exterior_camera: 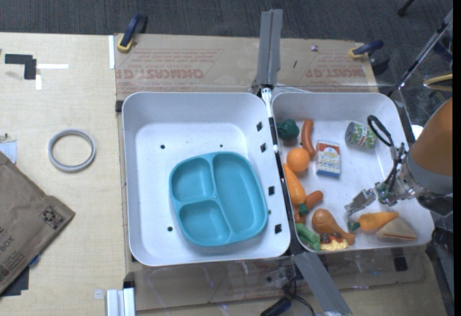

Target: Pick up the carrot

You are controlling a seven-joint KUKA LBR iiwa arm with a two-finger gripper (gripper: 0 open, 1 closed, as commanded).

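An orange carrot [377, 221] with a green stub at its left end lies near the front right of the right bin [338, 110]. A second long orange carrot-like piece [292, 185] lies along that bin's left wall. My gripper [359, 201] reaches in from the right and hangs just above and left of the first carrot, close to its green end. I see nothing held in it. The arm's orange band [438, 149] sits over the bin's right rim.
The right bin also holds a broccoli [288, 129], a sausage [308, 136], an orange [297, 160], a small red-and-white box [328, 159], a green can [359, 134], a drumstick [327, 221] and a bread wedge [398, 233]. In the left bin [144, 163] is a teal divided plate [217, 197].
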